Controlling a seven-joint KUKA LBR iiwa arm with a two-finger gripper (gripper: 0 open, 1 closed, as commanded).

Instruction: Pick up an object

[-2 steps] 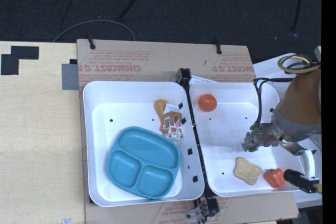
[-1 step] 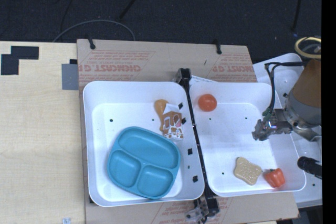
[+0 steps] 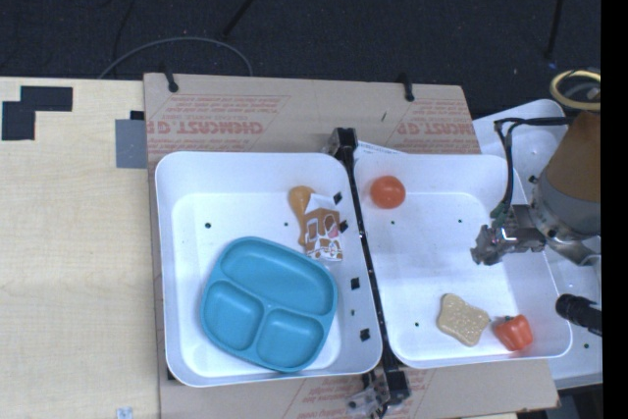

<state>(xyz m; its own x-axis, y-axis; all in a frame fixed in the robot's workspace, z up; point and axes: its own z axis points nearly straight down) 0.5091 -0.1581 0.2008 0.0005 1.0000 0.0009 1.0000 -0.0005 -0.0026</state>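
Observation:
In the right bin [image 3: 432,240], an orange ball [image 3: 388,192] lies near the back left corner. A tan toast-shaped piece [image 3: 462,319] rests near the front edge, and a red-orange pepper-like toy [image 3: 513,332] sits just right of it. My gripper [image 3: 488,248] hovers at the right bin's right side, above and to the right of the toast piece. Nothing is visibly between its fingers. In the left bin [image 3: 186,211], a blue divided plate [image 3: 269,302] lies flat, with a brown and white patterned object [image 3: 317,226] behind it.
A black divider [image 3: 359,260] runs between the two bins. Cardboard [image 3: 304,118] lies under the bins, and a wooden bench top [image 3: 69,250] extends to the left. The arm's grey body [image 3: 579,182] stands over the right bin's right rim.

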